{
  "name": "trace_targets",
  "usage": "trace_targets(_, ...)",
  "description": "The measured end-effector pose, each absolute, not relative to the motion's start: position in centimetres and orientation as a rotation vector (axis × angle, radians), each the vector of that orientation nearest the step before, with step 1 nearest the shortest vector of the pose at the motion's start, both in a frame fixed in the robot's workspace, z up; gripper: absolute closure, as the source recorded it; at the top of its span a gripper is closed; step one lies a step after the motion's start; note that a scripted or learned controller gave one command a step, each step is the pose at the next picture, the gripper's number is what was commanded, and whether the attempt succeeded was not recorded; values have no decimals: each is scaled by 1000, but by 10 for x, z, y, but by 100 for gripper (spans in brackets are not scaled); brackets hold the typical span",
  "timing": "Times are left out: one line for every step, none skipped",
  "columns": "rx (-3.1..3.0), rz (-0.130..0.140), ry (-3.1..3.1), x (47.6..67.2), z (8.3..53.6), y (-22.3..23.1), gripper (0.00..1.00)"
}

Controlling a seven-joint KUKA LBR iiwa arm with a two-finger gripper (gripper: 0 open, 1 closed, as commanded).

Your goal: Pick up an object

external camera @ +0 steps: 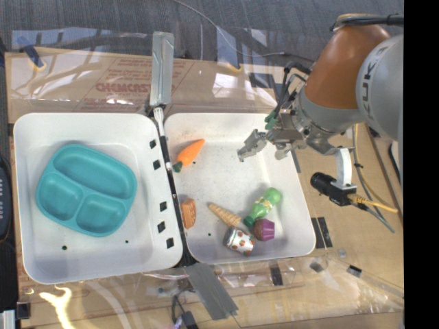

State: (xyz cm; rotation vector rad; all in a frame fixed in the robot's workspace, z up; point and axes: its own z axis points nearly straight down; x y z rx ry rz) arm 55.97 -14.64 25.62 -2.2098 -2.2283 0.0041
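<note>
Far left of my gripper (264, 144) I see a teal divided plate (86, 189) in the left bin (31, 252). Nearer, a toy carrot (188, 153) lies just left of the tool. Below it sit a brown block (188, 212), an ice-cream cone (226, 215), a patterned cup (239, 240) and a green-and-purple toy (264, 214). Fingers spread, pinching nothing; nothing blocks them.

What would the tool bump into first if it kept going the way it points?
Probably the bare floor of the right bin. The tool points down and leftward; further that way lies the toy carrot, though depth is hard to judge.
</note>
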Motion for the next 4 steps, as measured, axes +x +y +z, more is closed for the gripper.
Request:
trace_targets(-2211, 8, -2223, 533, 166, -203, 0)
trace_targets(-2217, -3, -2235, 527, 105, -210, 0)
trace_targets(-2210, 2, -2228, 476, 113, -173, 0)
trace_targets(-2203, 3, -2233, 572, 90, -115, 0)
